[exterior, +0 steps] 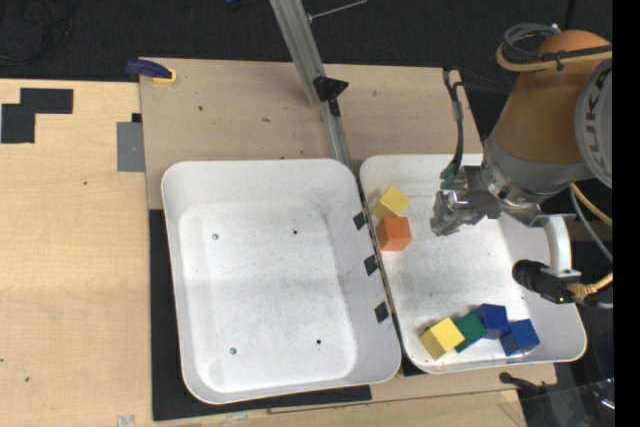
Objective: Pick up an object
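The arm reaches in from the right, wrist bent downward, its tool (452,212) poised over the right bin (465,167); whether it is wide or narrow I cannot tell. Just left of it sit a yellow block (393,202) and an orange block (394,233), apart from it.

Grey KUKA arm (590,130) with broad orange band above wrist, black letters on grey casing, looped cables on top, metallic silver gripper (452,212), white bracket, black cylindrical fitting beneath
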Available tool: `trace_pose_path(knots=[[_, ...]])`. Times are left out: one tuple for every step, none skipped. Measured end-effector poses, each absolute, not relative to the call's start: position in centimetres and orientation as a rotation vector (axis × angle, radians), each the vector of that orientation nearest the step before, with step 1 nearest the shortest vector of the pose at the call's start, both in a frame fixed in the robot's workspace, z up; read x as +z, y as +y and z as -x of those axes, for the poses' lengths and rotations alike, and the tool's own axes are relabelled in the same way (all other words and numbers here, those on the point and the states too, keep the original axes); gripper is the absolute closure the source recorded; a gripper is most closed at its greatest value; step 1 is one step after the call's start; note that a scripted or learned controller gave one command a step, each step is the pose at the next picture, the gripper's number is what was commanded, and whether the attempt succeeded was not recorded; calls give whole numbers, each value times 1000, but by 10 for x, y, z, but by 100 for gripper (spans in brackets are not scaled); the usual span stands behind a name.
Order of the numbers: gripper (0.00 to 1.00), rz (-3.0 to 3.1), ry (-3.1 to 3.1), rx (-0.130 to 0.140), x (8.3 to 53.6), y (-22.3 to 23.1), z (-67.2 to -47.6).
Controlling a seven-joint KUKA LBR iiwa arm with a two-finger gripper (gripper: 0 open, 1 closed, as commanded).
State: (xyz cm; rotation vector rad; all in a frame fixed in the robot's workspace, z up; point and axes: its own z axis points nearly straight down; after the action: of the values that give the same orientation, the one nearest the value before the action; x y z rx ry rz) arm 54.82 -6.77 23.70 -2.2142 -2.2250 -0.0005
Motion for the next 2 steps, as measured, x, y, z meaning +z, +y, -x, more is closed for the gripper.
trace_pose_path(knots=[[100, 2216, -2223, 2, 237, -26, -555], [100, 2215, -2224, 1, 229, 19, -574]])
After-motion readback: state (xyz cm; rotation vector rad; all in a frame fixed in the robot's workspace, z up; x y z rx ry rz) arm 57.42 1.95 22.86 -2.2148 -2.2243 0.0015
